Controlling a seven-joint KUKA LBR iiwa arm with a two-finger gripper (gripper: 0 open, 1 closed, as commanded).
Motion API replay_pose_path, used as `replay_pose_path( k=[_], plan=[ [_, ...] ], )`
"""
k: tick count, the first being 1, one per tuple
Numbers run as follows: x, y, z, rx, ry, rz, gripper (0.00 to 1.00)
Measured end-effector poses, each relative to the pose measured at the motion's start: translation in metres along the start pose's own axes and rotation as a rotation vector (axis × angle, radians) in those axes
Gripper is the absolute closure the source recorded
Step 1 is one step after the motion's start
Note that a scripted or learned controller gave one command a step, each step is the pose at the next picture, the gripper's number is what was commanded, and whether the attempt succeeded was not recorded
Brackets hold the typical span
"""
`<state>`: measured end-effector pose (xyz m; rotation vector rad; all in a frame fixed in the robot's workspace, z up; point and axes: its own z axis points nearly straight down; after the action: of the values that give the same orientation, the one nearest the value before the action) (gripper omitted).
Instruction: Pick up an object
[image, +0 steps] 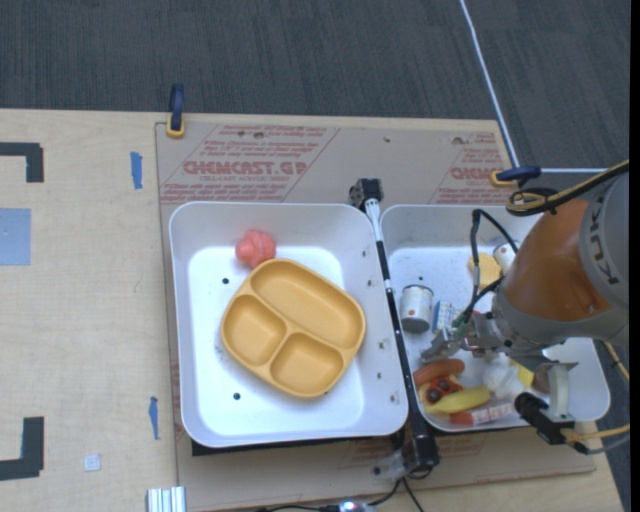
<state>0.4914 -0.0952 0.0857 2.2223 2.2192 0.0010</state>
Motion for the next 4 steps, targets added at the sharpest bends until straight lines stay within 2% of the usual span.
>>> replay_pose_path(
  k=[1,2,3,4],
  plan=[
    [0.002,0.002,0.0,-0.001,-0.002,0.001,0.0],
    [0.002,-0.01,0.0,-0.005,0.0,-0.001,0.0],
    [0.002,0.003,0.0,0.0,0.0,-0.001,0.0],
    [0.002,0.002,0.0,-0.002,0.0,-0.001,0.0]
  ],
)
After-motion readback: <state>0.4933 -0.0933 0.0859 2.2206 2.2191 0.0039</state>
